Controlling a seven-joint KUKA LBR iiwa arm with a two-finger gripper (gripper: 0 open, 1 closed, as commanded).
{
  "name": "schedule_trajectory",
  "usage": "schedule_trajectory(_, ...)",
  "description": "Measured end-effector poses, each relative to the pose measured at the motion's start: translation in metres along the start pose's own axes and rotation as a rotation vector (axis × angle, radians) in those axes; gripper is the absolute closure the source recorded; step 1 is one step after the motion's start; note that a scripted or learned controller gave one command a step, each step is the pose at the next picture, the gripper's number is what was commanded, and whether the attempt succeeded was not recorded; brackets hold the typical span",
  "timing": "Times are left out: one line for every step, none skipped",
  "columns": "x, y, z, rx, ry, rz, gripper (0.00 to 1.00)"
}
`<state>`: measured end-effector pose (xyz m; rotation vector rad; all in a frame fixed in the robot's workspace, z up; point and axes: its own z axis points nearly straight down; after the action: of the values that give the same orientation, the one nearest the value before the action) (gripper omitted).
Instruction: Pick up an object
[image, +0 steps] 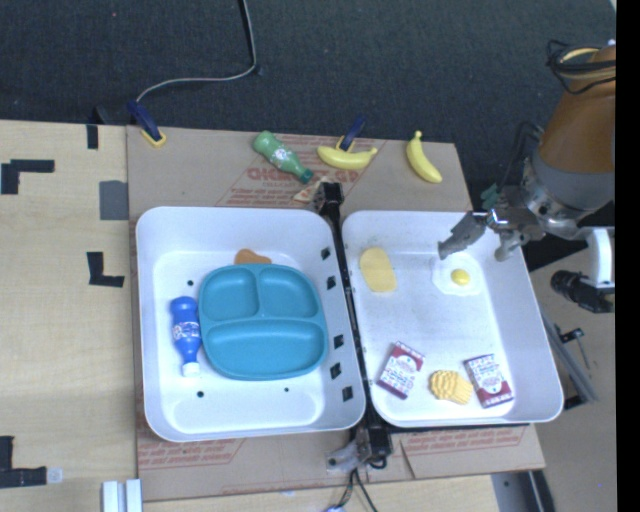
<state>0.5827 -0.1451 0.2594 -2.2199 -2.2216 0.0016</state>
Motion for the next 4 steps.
schedule_trajectory(0.054,-0.021,0.060,0.001,0.001,-0.002,0.00)
schedule_trajectory(0.037,-0.050,0.153,0.002,0.001,0.001,0.00)
schedule_trajectory(0.051,-0.094,0.173,-0.006,-0.001,0.001,0.00)
schedule_trajectory(0.050,-0.094,0.164,-0.005,-0.002,0.002,1.00)
